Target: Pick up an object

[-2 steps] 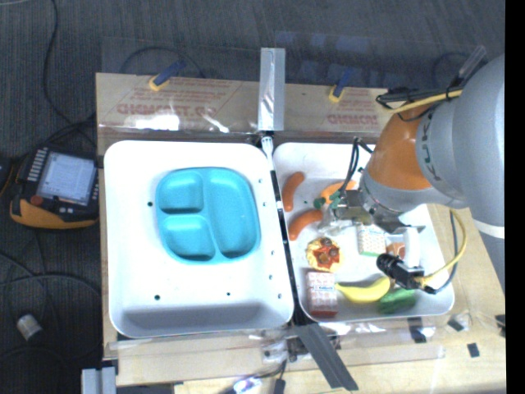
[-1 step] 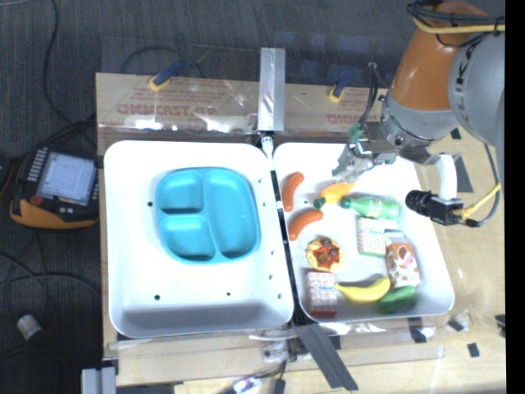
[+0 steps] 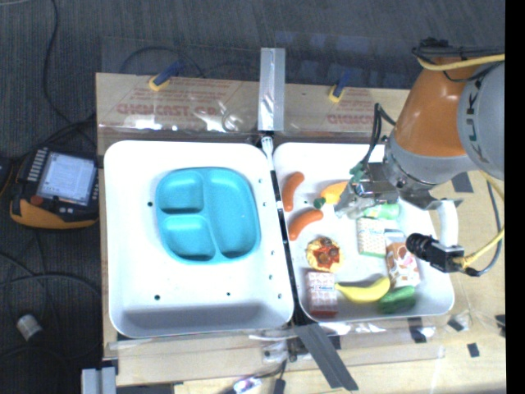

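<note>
Now the big blue plate point(image 3: 207, 213) sits in the left bin point(image 3: 131, 302). Right of that plate, in the other bin point(image 3: 443, 302), the gripper point(image 3: 367, 194) hangs low over the toy food, maybe touching it. Below lie a banana point(image 3: 365, 289) and a small sausage point(image 3: 306, 220).

Bright, even overhead light — white bins point(image 3: 123, 302) glare slightly; image soft, shadows faint.
</note>
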Controlling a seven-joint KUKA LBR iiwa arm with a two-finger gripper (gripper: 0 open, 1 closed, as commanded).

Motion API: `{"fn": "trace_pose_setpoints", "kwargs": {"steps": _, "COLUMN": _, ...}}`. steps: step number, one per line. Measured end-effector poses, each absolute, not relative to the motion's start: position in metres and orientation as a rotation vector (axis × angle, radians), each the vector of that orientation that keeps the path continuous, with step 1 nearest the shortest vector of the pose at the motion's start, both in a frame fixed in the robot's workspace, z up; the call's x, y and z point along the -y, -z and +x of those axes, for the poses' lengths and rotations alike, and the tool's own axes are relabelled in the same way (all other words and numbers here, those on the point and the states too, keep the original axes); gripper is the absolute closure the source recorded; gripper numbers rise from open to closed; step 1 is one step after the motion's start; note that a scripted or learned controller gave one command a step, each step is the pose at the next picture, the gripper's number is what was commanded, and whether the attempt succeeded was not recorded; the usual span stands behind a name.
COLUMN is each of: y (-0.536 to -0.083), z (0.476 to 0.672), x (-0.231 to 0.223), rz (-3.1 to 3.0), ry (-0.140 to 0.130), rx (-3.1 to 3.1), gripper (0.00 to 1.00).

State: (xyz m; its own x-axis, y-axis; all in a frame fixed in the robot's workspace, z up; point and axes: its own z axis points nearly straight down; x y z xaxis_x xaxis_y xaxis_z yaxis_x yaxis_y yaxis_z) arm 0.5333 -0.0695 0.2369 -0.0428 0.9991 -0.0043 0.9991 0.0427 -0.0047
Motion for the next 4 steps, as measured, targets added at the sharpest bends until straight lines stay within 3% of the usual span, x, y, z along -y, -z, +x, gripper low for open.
{"fn": "trace_pose_setpoints", "kwargs": {"steps": 1, "y": -0.206, "z": 0.559, "x": 0.106, "rz": -2.641, "ry": -0.011, "rx": 1.701, "gripper": 1.00}}
{"fn": "trace_pose_setpoints", "kwargs": {"steps": 2, "y": -0.204, "z": 0.490, "x": 0.116, "rz": -2.617, "ry": -0.010, "rx": 1.736, "gripper": 1.00}}
{"fn": "trace_pose_setpoints", "kwargs": {"steps": 3, "y": -0.203, "z": 0.490, "x": 0.116, "rz": -2.616, "ry": -0.009, "rx": 1.736, "gripper": 0.00}}
{"fn": "trace_pose_setpoints", "kwargs": {"steps": 4, "y": -0.138, "z": 0.582, "x": 0.138, "rz": -2.566, "ry": -0.012, "rx": 1.814, "gripper": 0.00}}
